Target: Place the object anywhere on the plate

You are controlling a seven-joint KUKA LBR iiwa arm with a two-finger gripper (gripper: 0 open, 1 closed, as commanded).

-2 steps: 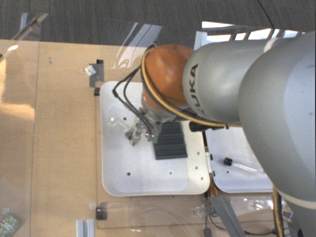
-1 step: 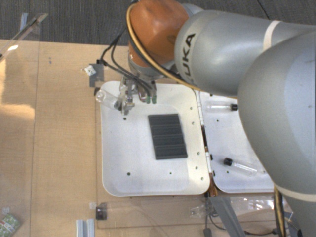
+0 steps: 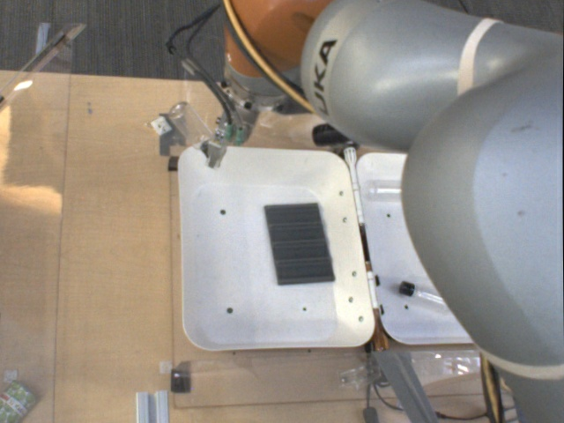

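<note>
Dark ribbed plate (image 3: 300,243) lying flat in the left bin (image 3: 211,263), arm (image 3: 423,69) overhead.

You'll see the plate is a dark grey rectangle with ridges across it, near the bin's middle, slightly tilted. The pincer (image 3: 214,151) sits at the bin's upper-left corner, well apart from the plate; you cannot tell its state, as it looks small and cluttered. The arm's grey bulk hides most of the right bin (image 3: 392,236), where a small black knob (image 3: 406,288) shows. The counter (image 3: 88,236) is pale wood.
</note>
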